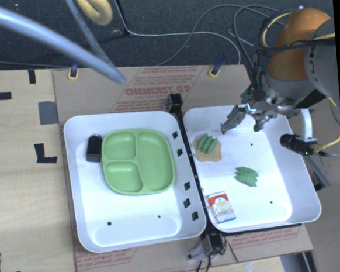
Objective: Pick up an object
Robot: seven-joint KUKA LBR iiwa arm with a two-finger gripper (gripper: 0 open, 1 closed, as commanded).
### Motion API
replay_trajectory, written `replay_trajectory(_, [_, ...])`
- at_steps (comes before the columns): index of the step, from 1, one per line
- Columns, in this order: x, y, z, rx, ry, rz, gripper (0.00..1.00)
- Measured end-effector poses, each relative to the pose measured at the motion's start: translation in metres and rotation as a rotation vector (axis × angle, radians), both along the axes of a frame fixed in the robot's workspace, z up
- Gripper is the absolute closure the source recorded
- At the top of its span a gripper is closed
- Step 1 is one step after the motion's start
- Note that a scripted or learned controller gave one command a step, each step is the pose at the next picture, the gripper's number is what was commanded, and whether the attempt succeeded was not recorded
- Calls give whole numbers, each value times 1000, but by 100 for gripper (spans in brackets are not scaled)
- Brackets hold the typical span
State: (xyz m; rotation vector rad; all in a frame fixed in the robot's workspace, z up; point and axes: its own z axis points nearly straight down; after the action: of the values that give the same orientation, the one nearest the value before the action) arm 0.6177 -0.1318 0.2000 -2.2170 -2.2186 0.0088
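Note:
My gripper [243,122] hangs over the back of the right bin [290,170] with its two fingers spread apart and nothing between them. Just left of and below it lies a tan piece with a green ridged top [207,148], near the bin's left wall. A green pea pod toy [246,176] rests in the middle of that bin. A small red and white carton [221,207] lies near its front left corner.
The left bin [83,186] holds a green divided plate [138,161] and a small black block [93,148] beside it. A black divider [186,160] runs between the bins. Cables trail behind the bench.

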Motion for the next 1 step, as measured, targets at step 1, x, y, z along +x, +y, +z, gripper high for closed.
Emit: replay_trajectory(1, [8, -4, -53, -1, -2, 1, 0])
